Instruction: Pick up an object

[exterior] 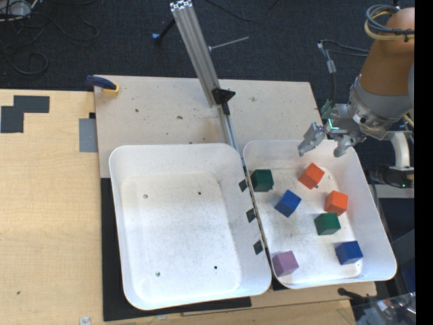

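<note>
1. Seven blocks lie in the right bin (379, 249): two orange (312, 176) (336, 201), two green (262, 179) (327, 223), two blue (288, 202) (349, 252), one purple (285, 263).
2. Gripper (327, 145) hangs above the bin's far rim, fingers spread, nothing between them.
3. Left bin (135, 175) adjoins.

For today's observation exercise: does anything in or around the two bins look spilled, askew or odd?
Nothing stands out. All seven blocks lie scattered inside the right bin, none spilled. The hand hovers above that bin's far edge, near an orange block.
</note>
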`<state>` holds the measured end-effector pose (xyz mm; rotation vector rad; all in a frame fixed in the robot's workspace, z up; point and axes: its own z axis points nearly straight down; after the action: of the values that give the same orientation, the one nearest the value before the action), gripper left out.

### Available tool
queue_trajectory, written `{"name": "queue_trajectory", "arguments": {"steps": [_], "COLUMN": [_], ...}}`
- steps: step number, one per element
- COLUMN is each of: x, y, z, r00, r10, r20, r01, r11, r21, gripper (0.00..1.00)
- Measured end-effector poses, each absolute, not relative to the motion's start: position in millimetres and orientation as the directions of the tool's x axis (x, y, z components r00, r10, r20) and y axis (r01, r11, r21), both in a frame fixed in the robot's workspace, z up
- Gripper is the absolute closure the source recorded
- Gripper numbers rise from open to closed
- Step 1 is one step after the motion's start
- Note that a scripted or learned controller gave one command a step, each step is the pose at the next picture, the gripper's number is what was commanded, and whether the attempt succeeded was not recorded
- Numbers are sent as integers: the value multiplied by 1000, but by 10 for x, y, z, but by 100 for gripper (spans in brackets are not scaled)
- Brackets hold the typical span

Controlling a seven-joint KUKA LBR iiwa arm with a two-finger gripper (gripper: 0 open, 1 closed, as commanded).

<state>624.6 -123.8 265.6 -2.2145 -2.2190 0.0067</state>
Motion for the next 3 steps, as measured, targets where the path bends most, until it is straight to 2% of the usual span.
{"name": "queue_trajectory", "arguments": {"steps": [1, 3], "x": [6254, 6423], "y": [-1239, -1168], "z": [2682, 1598], "r00": [-2, -6], "r10": [1000, 1000], "r20": [1, 1], "r01": [1000, 1000], "r11": [2, 6], "r21": [-3, -8], "gripper": [0, 0]}}
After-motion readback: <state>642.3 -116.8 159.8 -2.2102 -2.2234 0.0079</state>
